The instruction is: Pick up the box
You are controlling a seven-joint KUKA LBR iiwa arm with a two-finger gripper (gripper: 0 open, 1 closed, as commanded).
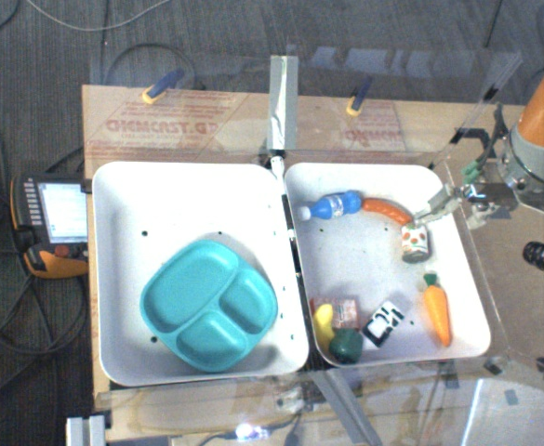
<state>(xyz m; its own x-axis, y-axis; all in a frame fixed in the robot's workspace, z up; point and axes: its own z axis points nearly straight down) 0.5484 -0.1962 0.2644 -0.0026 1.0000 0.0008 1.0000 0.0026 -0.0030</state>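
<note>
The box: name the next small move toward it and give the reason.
Probably swing the gripper down the right bin toward the near wall. It sits near the bin's far right rim, by the small can, while the box lies apart from it among the toys by the near wall, beside the green piece.

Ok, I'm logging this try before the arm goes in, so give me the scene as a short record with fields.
left bin: teal divided plate
right bin: blue bottle, orange sausage, small can, carrot, yellow toy, green toy, pink packet, black and white box
gripper: at the right bin's upper right corner, away from the box
box: lying in the bin, not picked up
</note>
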